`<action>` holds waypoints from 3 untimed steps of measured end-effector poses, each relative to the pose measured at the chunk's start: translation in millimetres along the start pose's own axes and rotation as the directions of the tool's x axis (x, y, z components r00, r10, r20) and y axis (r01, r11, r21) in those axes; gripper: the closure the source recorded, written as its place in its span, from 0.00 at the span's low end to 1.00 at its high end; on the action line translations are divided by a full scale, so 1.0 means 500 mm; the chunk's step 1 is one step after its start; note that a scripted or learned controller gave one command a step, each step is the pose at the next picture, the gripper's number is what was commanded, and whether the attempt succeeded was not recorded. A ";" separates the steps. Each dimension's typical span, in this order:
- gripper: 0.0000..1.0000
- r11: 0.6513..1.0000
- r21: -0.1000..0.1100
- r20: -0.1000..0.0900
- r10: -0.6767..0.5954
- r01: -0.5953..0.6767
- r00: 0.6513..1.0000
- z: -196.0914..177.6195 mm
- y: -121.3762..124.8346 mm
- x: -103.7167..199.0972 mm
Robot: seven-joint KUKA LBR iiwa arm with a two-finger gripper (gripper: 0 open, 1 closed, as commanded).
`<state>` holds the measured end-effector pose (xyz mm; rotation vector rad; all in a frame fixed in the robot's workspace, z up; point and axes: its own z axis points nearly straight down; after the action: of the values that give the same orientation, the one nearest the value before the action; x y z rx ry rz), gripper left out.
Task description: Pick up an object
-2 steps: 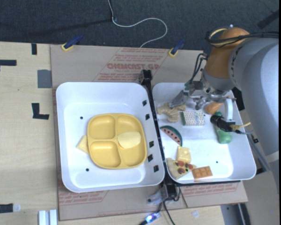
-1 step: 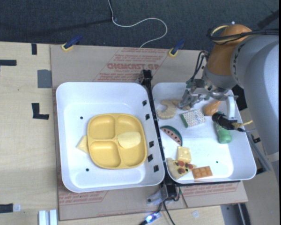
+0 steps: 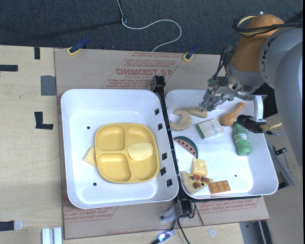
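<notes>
My gripper (image 3: pixel 209 102) hangs over the back of the right bin (image 3: pixel 259 184), coming in from the right under the orange wrist band. Just below its tip lies a flat beige piece (image 3: pixel 198 113), next to a curved beige croissant shape (image 3: pixel 183 119). A checkered green-white cracker (image 3: pixel 209 128) sits in front of the gripper. To the gripper's right lie an orange carrot-like piece (image 3: pixel 232 114) and a green bottle (image 3: pixel 240 139). Nothing visibly hangs from the gripper.
Nearer the front of the right bin are a watermelon slice (image 3: pixel 187 145), a cheese wedge (image 3: pixel 199 165), a pizza slice (image 3: pixel 192 182) and an orange cracker (image 3: pixel 218 187). The left bin (image 3: pixel 76 111) holds a yellow divided plate (image 3: pixel 112 136) with a pale slice (image 3: pixel 140 151).
</notes>
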<state>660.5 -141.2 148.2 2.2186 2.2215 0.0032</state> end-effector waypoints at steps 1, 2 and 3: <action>1.00 1.000 -0.003 0.001 -0.001 0.001 1.000 -0.126 0.010 0.008; 1.00 1.000 0.002 -0.001 0.000 0.000 1.000 -0.154 0.011 0.009; 1.00 1.000 0.005 0.000 -0.002 0.002 1.000 -0.148 -0.039 0.079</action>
<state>640.8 -101.7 222.0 2.2190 2.2267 -0.0022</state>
